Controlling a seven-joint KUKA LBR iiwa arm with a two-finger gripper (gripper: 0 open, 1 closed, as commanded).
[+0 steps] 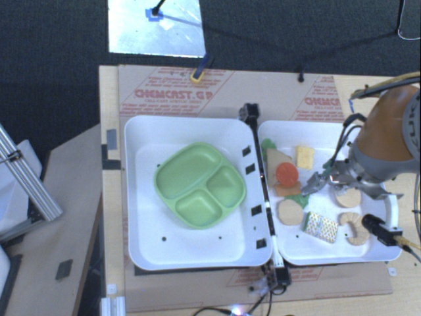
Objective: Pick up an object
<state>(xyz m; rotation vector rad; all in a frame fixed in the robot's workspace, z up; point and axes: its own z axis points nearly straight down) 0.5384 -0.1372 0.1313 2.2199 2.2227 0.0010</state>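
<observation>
The right bin (329, 131) holds several toy foods. Among them are a red tomato (286, 174), a yellow block (304, 157), a tan slice (279, 158) and a round tan biscuit (289, 211). A speckled packet (321, 227), a second biscuit (348, 197) and a curled tan piece (354, 228) lie there too. My gripper (318, 183) hangs low over the middle of this bin, just right of the tomato and above the packet. The grey wrist and orange band (391, 133) hide what is beneath them.
The left bin (141, 242) holds a green divided plate (199, 185). A black-clipped divider (258, 176) runs between the bins. A black part of the arm (376, 228) sits near the right bin's front right corner. A shiny metal sheet (156, 18) lies beyond the bench.
</observation>
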